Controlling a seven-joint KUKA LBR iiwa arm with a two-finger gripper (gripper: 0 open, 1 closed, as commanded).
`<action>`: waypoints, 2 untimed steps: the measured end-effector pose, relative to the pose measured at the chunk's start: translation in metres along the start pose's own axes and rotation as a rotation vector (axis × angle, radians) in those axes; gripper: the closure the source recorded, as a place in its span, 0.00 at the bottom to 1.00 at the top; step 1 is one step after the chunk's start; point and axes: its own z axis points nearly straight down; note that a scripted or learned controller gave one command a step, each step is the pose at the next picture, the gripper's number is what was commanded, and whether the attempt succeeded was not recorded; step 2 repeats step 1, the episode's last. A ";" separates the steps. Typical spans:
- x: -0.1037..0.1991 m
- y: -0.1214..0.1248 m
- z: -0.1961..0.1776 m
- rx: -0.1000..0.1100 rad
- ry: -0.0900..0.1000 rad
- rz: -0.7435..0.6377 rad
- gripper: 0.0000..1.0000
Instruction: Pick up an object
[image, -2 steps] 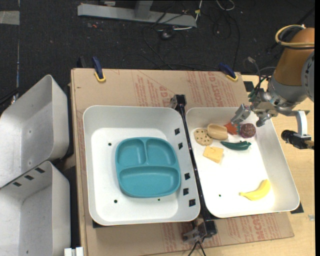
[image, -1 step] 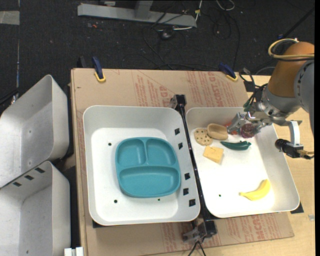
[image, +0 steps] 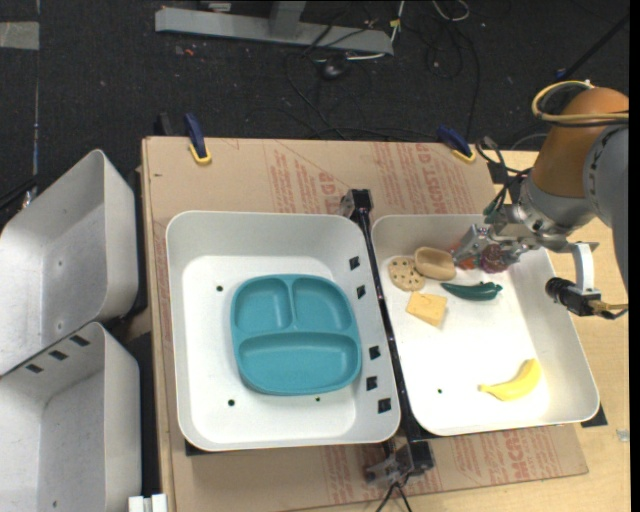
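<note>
- In the left white bin (image: 190, 300) I see a teal divided plastic plate (image: 296, 334).
- In the right white bin (image: 560, 340): round tan cracker (image: 403, 272), yellow cheese wedge (image: 428, 308), dark green pepper (image: 472, 291), yellow banana (image: 512, 383).
- My tool (image: 488, 250) sits over the far right-bin corner; I cannot tell its state.

Left bin (image: 190, 300): teal divided plate (image: 296, 334), flat at centre. Right bin (image: 560, 350): round cookie (image: 404, 272) touching tan bread roll (image: 435, 263); yellow cheese wedge (image: 428, 308) just below; dark green pepper (image: 472, 290) beside; banana (image: 513, 382) well apart, near front. Gripper (image: 487, 250) low over back edge, near a dark reddish item, unclear.
</note>
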 end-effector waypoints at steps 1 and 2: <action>0.000 0.000 -0.008 0.001 -0.001 -0.002 1.00; 0.000 0.000 -0.008 0.001 -0.001 -0.002 1.00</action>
